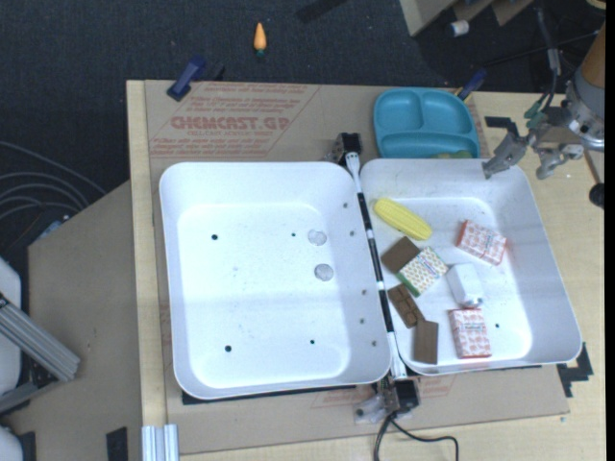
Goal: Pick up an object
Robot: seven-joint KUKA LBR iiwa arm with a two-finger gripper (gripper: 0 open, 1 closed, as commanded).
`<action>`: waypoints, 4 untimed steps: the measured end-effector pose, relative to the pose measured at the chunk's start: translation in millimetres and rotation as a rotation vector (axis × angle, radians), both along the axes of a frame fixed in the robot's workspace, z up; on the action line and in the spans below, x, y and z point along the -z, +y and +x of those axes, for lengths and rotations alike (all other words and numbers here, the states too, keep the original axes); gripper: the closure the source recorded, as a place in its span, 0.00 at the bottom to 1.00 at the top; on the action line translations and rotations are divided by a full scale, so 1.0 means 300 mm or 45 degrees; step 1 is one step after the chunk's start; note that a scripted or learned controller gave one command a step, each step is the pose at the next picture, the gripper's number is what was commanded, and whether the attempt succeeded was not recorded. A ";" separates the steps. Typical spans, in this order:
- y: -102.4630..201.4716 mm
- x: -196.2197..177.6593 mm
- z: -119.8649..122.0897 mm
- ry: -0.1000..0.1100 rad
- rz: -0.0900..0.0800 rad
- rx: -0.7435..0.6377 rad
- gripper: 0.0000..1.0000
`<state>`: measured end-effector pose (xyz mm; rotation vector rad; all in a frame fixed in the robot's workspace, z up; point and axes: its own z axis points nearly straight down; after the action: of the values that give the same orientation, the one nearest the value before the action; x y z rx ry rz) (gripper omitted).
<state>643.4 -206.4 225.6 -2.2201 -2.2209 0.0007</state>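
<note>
Worktop (240,113): brown board carrying two shallow white bins side by side, the seam between them running roughly 12 to 6 o'clock.

Left bin (192,200): holds two small pale discs (320,254) near its 3 o'clock wall. Judged to be the receiving side, since nothing else lies in it.

Right bin (538,229): holds all the candidate objects, bunched toward its 9 o'clock and 6 o'clock parts.
- Yellow corn cob (403,219), lying tilted at the bin's 10 o'clock, apart from the rest and so the easiest to approach.
- Red-and-white packet (480,243), toward 2 o'clock of the cluster, lying flat and alone.
- Patterned block (424,270), touching a brown block (400,254) at its 10 o'clock.
- White bottle (465,284), lying on its side, with a second red packet (470,333) just at its 6 o'clock.
- Two brown bars (415,320) near the seam at 7 o'clock; crowding against the wall may hinder a grasp.

Blue divided tray (423,118): outside the bins, at 12 o'clock of the right bin.

Tool (524,159): hangs over the right bin's 1 o'clock rim, fingers spread apart, nothing between them. Judged to be poised above the bin before descending; no object picked yet.

Floor beyond the board: a small orange item (259,36) and a blue clip (185,80) at 11 o'clock.
</note>
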 end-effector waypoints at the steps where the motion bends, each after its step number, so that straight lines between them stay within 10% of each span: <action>1: 0.187 0.470 -0.004 -0.001 0.000 -0.001 0.00; 2: 0.367 0.466 -0.082 -0.004 -0.008 0.003 0.00; 3: 0.394 0.136 -0.303 0.001 0.001 0.001 0.00; 4: 0.221 0.380 -0.295 0.003 0.000 0.002 0.00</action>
<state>554.9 -140.0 111.6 -2.2206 -2.2179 0.0026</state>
